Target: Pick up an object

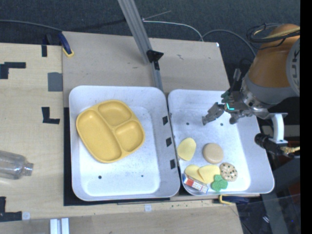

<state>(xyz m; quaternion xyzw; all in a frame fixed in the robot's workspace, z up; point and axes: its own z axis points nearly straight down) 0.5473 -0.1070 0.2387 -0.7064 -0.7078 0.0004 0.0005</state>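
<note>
Two bins side by side on the desk. Left bin: a divided plate. Right bin: toy food clustered at the near end, including a cookie. A bottle lies far left.

Even bright light, slightly soft focus

The two bins, the left bin and the right bin, look like smooth white plastic, speckled with dark flecks. Well to the left of the gripper, the yellow divided tray has a smooth, softly glossy plastic look. Below the gripper, the small food pieces seem matt plastic, and the cookie among them looks rough and speckled. The bench looks like pale matt wood. Far left, the clear bottle seems glossy plastic. The slanting pole looks like ribbed grey metal.
</note>
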